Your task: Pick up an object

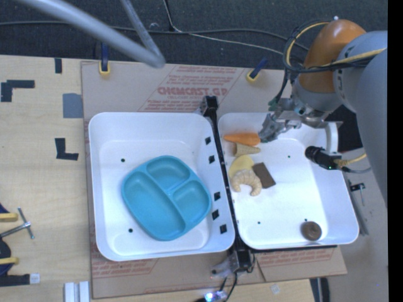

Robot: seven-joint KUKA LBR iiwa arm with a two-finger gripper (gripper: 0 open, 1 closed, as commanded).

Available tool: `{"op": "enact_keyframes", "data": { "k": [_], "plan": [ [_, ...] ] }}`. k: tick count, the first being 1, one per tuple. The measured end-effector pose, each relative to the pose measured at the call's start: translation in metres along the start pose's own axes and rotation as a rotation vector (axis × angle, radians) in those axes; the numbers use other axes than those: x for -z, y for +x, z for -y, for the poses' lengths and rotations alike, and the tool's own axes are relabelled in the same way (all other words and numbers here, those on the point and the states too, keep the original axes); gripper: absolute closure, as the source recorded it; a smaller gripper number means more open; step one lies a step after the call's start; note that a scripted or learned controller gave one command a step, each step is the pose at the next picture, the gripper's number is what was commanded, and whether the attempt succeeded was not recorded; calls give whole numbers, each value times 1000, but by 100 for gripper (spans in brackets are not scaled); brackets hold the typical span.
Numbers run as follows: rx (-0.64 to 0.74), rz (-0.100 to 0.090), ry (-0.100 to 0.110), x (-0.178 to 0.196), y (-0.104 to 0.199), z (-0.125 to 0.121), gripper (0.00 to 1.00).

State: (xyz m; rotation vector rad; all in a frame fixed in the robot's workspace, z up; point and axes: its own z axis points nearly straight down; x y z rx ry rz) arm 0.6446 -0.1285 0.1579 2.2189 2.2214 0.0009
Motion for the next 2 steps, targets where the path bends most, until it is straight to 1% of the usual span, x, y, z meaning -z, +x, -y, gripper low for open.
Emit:
{"op": "enact_keyframes", "data": {
  "k": [1,2],
  "plan": [
    [1,0,-2,46,-7,-2,100],
    [1,-1,1,72,-6,-3,100]
  ]
}}
